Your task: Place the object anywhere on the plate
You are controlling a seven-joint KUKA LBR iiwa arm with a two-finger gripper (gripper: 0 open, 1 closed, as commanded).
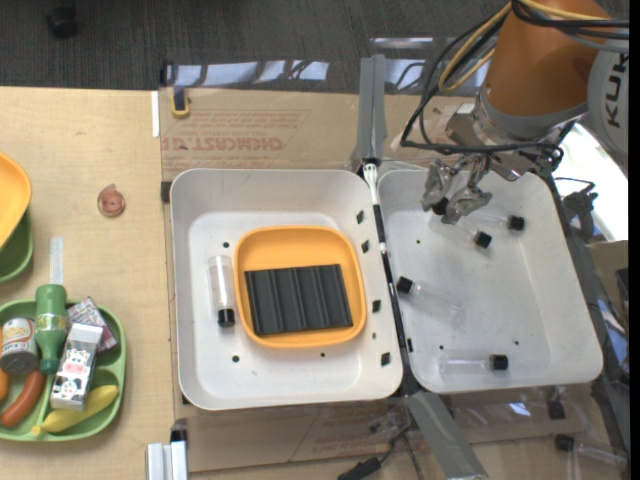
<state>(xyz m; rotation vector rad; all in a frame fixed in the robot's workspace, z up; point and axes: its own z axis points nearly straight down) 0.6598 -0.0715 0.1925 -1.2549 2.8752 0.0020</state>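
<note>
Two white bins are seen side by side. The left bin (190,268) holds an orange plate (298,286) with a dark ribbed centre. A clear vial (220,288) with a black cap lies just beside the plate, at its nine o'clock. The gripper (455,203) is poised over the right bin (560,348), toward twelve o'clock; nothing is seen pinched, and its state cannot be told. Small clear vials are scattered there.

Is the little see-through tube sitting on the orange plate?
No. The clear tube with the black cap lies on the left bin's white floor, just beside the orange plate, not on it.
</note>
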